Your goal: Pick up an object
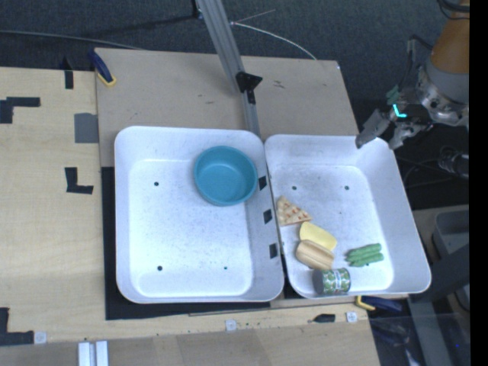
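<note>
Pale wooden table (46, 227) under two shallow white bins side by side. Left bin (137, 227): blue bowl (224, 175) near its upper right corner. Right bin (381, 197): cluster toward the lower middle — waffle-patterned wedge (289, 211), yellow block (318, 236) just below it, tan bread roll (313, 255) touching the block, green can (334, 281) lying near the bottom edge, green pod-like piece (364, 255) just right of the roll. Grey arm with orange band (451, 48) at upper right. Tool (386, 130) poised over the right bin's upper right corner, well apart from the cluster; fingers dark and blurred, opening impossible to tell, nothing seen held.
</note>
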`<state>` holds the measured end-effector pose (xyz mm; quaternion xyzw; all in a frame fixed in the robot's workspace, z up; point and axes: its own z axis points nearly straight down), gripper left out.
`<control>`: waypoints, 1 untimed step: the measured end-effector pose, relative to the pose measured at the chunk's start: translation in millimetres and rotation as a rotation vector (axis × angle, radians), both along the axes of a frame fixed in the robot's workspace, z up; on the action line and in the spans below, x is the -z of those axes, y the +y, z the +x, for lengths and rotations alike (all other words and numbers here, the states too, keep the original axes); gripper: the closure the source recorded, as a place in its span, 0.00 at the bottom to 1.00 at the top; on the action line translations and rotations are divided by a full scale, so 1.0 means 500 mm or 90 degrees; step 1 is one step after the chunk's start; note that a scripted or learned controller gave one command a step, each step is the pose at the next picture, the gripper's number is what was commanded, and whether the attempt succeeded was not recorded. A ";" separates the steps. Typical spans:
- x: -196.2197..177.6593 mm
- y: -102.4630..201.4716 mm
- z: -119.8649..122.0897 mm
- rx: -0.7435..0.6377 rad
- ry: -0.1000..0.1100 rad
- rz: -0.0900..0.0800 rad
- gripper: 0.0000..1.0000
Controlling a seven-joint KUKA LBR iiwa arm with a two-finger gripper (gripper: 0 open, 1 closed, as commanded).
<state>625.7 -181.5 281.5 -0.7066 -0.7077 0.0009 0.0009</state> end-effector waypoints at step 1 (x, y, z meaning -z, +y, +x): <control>-0.002 0.000 0.001 0.000 -0.001 0.000 0.00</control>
